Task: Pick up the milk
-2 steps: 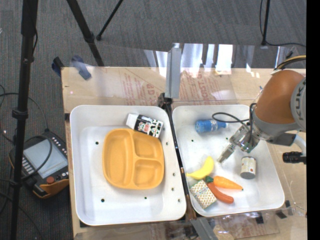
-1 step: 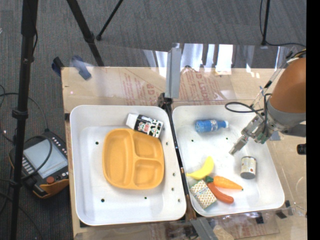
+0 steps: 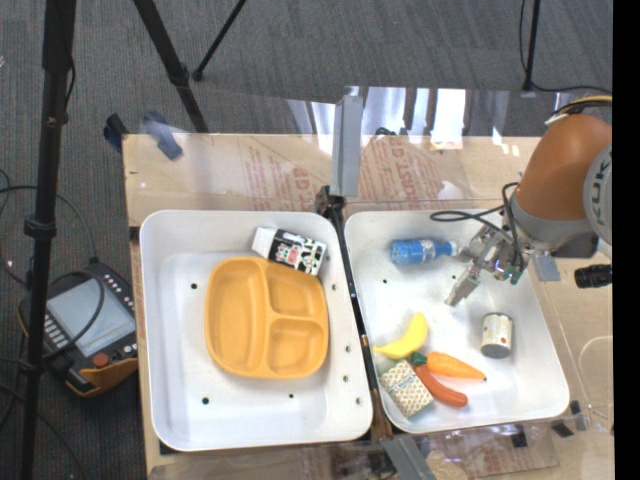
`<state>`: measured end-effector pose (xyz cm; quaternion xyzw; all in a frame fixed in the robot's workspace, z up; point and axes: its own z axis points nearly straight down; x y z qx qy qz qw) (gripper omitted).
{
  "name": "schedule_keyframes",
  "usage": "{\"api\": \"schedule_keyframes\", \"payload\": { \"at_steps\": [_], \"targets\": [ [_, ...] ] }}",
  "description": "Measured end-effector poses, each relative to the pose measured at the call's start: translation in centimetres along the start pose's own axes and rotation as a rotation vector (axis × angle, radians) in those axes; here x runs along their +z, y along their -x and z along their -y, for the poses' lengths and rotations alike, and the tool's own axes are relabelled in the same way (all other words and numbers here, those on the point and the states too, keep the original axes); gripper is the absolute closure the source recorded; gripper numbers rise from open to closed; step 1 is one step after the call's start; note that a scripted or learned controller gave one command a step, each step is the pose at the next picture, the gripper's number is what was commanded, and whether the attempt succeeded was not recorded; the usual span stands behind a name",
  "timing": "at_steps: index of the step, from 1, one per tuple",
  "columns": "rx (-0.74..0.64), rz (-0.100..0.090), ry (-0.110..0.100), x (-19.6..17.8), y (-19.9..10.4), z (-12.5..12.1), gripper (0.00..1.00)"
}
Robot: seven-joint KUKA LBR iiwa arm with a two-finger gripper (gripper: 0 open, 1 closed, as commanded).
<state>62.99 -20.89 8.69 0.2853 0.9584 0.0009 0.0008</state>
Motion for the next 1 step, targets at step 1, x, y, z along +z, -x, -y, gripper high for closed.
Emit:
{"api": "schedule_keyframes", "payload": {
  "at_steps": [1],
  "targets": [
    [0.606,-0.003,-0.003,0.02,-1.01,1.00,0.00]
  ]
}}
